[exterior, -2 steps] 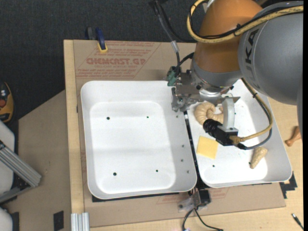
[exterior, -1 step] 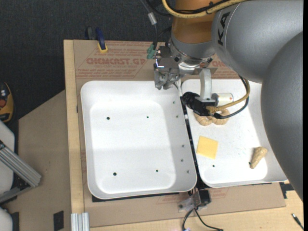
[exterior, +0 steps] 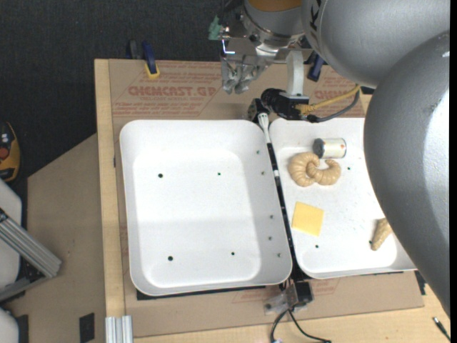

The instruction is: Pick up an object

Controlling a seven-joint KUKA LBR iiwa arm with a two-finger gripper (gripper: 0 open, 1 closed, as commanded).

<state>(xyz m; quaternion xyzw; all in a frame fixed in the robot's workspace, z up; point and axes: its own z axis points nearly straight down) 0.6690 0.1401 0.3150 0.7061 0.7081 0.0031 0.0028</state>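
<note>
The claw hangs over the worktop's far edge, beyond both bins, holding nothing; whether it is spread or pressed together I cannot tell. The things to pick all lie in the right bin, toward the worktop's near right corner from the claw. Nearest is a small white cylinder, long axis across the bin, touching a curled tan piece. A yellow square lies flat nearer the front; a tan stick slants by the arm
</note>
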